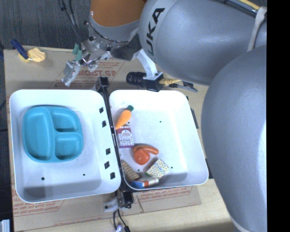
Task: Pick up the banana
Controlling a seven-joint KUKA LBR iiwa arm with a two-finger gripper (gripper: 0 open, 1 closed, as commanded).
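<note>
What I take for the banana [37, 55] is a small pale yellow piece lying on the bare counter [172, 204], outside both bins, just past the far left corner of the left bin [18, 181]; it is too small for me to be sure of its shape. A short blue thing [20, 48] lies right against it on its left side. The pincer [71, 71] hangs to the right of that yellow piece as the camera sees it, apart from it and not touching, above the strip of counter behind the left bin's far rim. Nothing shows in its grip, and I cannot tell whether it is wide or narrow from this angle. Above it the arm [190, 41] comes in from the right, its orange band [113, 11] at the top and its big grey body covering the right side of the scene. Inside the left bin sits 1 light blue tray [52, 133] with 3 compartments, lying flat toward the left. The right bin [190, 136] holds the clutter, all along its left half: an orange carrot [123, 117] with a green top nearest the far rim, a small printed carton [125, 136] just below it, a red-orange rounded piece [143, 154] beside that, then a patterned block [157, 168], a brown waffle-like piece [130, 171] and a tube-shaped thing [146, 182] against the near wall.
</note>
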